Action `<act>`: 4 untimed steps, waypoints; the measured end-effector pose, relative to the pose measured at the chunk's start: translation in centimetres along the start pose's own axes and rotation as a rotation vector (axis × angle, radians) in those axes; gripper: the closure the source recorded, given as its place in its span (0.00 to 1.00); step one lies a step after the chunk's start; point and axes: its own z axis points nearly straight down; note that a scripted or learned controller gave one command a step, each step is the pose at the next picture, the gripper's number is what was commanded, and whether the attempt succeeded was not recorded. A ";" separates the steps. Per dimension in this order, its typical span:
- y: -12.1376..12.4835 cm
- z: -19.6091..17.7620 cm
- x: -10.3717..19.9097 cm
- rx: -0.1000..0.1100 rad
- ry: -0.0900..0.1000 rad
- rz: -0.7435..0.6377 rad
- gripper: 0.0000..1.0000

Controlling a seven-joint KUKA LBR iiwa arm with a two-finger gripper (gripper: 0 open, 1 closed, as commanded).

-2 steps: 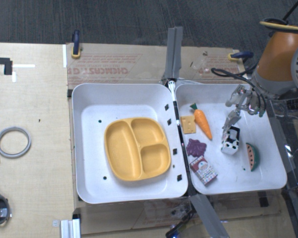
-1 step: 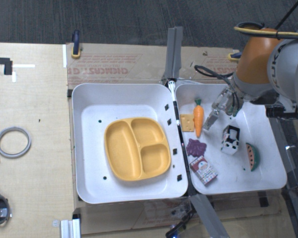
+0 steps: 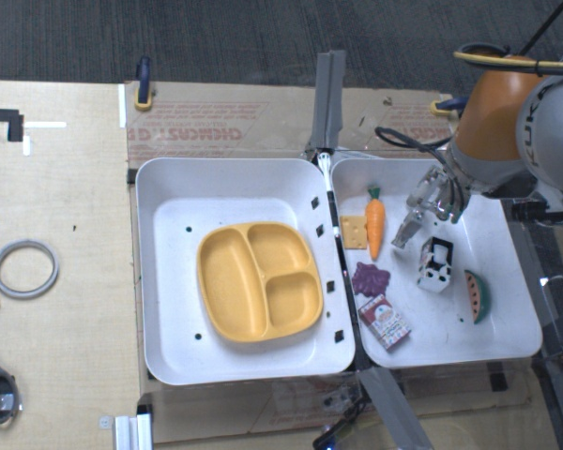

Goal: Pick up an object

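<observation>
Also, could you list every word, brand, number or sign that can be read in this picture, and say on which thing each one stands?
Red print on the cardboard sheet behind the bins: it appears upside down and too blurred to read.
Print on the small red and white carton in the right bin: too small to read.
Black and white cow-patterned box: no readable text.
Nothing in this picture can be quoted with certainty.
</observation>
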 end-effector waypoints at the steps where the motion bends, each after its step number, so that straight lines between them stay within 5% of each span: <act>1: 4.2 -0.7 1.5 0.004 0.001 0.400 0.00; 2: 3.4 0.0 -0.2 0.002 0.001 0.789 0.00; 3: 1.7 0.1 -1.2 0.006 0.005 1.028 0.00; 4: 1.4 -0.7 -1.1 0.018 0.008 1.026 1.00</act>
